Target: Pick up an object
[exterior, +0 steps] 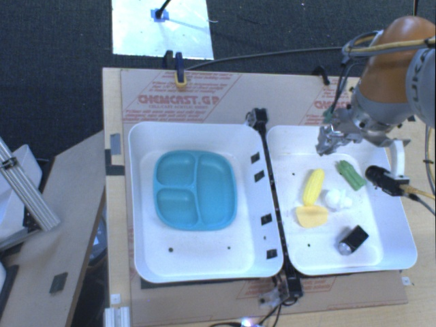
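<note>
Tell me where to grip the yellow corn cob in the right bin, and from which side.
Grip the yellow corn cob across its narrow middle, coming straight down from above. It lies flat with its length running roughly up and down the view, so fingers should close from its left and right. The small white object sits near its lower right, so stay toward the upper half.

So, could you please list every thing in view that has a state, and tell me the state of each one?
gripper: above the right bin's far part, holding nothing that I can see
blue divided plate: flat in the left bin, nothing in its compartments
yellow corn: lying in the right bin
green vegetable: lying, free
white object: resting beside the corn
yellow wedge: lying flat
black object: lying near the front edge
</note>
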Controlling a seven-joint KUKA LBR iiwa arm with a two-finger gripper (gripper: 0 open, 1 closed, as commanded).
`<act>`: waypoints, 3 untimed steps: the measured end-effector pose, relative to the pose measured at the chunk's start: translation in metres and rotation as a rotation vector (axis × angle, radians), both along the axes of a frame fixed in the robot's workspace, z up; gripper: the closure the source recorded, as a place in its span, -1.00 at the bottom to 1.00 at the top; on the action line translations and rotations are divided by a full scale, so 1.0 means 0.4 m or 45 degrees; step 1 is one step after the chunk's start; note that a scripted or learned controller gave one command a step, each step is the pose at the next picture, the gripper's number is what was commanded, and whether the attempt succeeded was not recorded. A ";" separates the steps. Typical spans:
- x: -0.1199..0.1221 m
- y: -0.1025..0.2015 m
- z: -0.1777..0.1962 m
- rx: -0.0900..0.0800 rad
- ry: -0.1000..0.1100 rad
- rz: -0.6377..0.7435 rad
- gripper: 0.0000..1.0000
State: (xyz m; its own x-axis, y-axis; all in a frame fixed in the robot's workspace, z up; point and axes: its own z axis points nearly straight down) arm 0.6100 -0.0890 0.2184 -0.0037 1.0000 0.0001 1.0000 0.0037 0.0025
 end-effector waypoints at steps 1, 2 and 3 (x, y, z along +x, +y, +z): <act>0.015 0.135 0.025 0.003 0.000 0.007 1.00; 0.020 0.270 0.001 0.003 0.002 0.007 1.00; -0.002 0.412 0.029 0.004 0.001 0.009 1.00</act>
